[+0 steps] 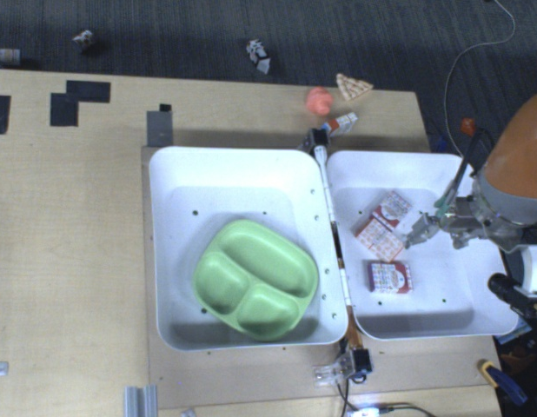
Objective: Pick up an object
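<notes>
In the left bin (173, 181) lies a green divided plate (255, 278), tilted toward the front. The right bin (442, 320) holds three small red-and-white packets: one at the back (393, 207), one in the middle (379, 237) and one nearer the front (389, 277). My gripper (422, 230) hangs over the right bin, just right of the middle packet, on the grey arm with its orange band (520, 155). I see nothing held in it.
On the bench behind the bins sit a pink ball (319, 101), a toy pizza slice (354, 86) and a small tube (342, 124). Black patches (77, 98) mark the bench at far left. Small bits lie on the dark floor behind.
</notes>
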Available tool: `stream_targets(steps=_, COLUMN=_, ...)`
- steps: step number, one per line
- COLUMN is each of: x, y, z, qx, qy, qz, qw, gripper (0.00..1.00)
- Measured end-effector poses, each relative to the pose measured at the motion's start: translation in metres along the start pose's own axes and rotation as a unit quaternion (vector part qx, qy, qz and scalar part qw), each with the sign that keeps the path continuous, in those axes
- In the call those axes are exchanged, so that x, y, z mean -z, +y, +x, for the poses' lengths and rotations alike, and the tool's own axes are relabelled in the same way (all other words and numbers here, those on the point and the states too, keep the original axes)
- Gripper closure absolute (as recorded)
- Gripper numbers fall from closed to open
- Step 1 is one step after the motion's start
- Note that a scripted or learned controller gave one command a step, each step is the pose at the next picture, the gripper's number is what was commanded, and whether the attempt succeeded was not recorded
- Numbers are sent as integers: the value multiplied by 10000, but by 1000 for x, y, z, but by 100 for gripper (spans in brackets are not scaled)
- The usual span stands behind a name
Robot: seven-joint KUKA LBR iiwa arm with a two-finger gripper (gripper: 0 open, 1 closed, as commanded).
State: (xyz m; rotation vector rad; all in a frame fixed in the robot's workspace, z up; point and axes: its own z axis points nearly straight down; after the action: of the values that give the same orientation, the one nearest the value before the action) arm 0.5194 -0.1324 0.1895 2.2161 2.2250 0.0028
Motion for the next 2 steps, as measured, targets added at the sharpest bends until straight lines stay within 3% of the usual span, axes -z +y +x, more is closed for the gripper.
stream_targets(steps=1, x=-103, y=-28, z=43, qx=-11, qy=-3, qz=-36, qw=10000, gripper=0)
stream_targets(steps=2, x=-92, y=-26, z=43, qx=-5, qy=-5, qz=-59, qw=10000, gripper=100)
